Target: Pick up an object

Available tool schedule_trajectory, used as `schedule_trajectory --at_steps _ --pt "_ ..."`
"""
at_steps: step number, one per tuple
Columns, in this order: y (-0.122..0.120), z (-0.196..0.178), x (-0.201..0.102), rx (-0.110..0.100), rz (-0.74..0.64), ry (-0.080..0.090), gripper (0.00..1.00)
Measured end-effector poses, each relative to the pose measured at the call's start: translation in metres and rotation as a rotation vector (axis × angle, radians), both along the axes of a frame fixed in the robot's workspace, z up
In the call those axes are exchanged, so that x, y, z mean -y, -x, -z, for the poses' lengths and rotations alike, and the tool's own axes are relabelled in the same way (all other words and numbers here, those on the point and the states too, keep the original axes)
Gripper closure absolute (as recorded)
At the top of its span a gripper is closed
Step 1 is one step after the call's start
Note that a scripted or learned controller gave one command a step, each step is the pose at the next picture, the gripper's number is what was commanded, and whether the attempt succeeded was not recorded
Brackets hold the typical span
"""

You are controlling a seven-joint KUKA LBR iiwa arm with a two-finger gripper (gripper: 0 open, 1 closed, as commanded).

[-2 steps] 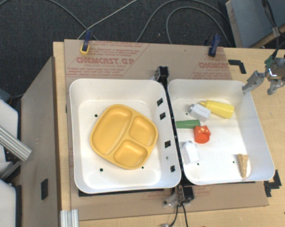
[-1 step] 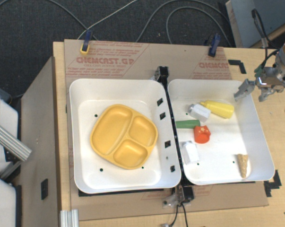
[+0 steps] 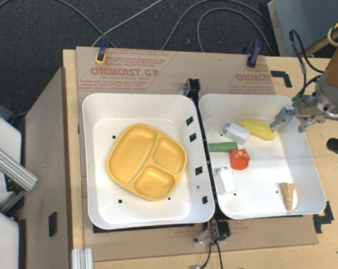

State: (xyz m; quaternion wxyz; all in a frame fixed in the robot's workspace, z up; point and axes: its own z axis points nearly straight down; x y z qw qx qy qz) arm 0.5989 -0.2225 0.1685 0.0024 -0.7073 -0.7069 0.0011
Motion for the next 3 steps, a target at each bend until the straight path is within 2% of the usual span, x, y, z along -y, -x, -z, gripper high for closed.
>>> schedule_trajectory --at_steps 1,2,3 --pt "0.002 0.044 -0.007 0.000 -0.001 0.000 0.00" --pt "0.000 0.030 -0.007 0.007 -0.002 0.001 1.00" --pt "-0.010 -0.029 -0.004 0.011 -0.002 0.004 1.00"
